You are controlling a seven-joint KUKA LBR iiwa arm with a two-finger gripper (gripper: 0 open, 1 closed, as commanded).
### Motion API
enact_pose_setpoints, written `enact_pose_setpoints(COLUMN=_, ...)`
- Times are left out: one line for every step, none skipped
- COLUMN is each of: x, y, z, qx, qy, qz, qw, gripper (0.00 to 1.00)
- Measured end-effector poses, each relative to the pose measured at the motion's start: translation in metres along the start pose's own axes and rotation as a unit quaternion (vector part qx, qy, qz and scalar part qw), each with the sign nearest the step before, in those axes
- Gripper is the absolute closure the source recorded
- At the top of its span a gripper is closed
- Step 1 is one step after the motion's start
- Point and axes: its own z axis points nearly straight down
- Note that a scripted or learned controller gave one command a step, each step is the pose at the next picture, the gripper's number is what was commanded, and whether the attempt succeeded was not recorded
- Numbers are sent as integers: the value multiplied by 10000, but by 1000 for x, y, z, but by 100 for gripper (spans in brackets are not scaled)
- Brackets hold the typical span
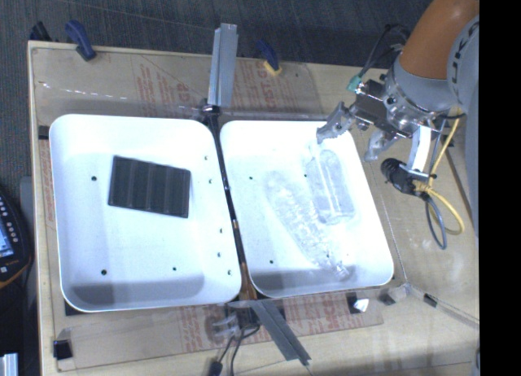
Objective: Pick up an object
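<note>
Two shallow white plastic bins are seen side by side on the pale wooden bench [122, 73], which is covered by a clear sheet printed with red lettering. Nearest the camera, at the front edge between the bins, a grey metal bracket [277, 334] is fixed, with a cable trailing from it. In the left white bin [73, 277] a flat dark grey ribbed rectangular pad [150, 186] is laid, slightly tilted, near the middle and apart from the walls. In the right white bin [277, 281] two clear plastic bottles are found: the longer crumpled clear bottle [303, 221] is stretched diagonally from the centre toward the front right corner, and the shorter clear bottle [330, 187] is lying just beside it, toward the far right wall, the two apparently touching along part of their length. Above the far right corner of that bin the grey two-finger gripper [356, 132] is held, over the rim and near the top end of the shorter bottle; its fingers are spread apart and nothing is seen between them. Behind it the grey arm with the orange band [435, 24] is seen reaching in from the right, with a yellow cable [448, 195] looped beneath it. Farthest back, an upright grey metal post [222, 65] and blue clamps [81, 41] are set along the rear edge of the bench.
</note>
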Motion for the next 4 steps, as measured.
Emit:
enact_pose_setpoints(x=-10, y=-17, z=-36, qx=-24, qy=-2, qz=-484, qw=9988, gripper=0)
enact_pose_setpoints(x=-28, y=-61, z=-35, qx=-14, qy=0, qz=-507, qw=9987, gripper=0)
enact_pose_setpoints(x=-28, y=-61, z=-45, qx=-6, qy=-1, qz=-533, qw=9986, gripper=100)
enact_pose_setpoints(x=-26, y=-52, z=-15, qx=6, qy=-2, qz=182, qw=9998, gripper=100)
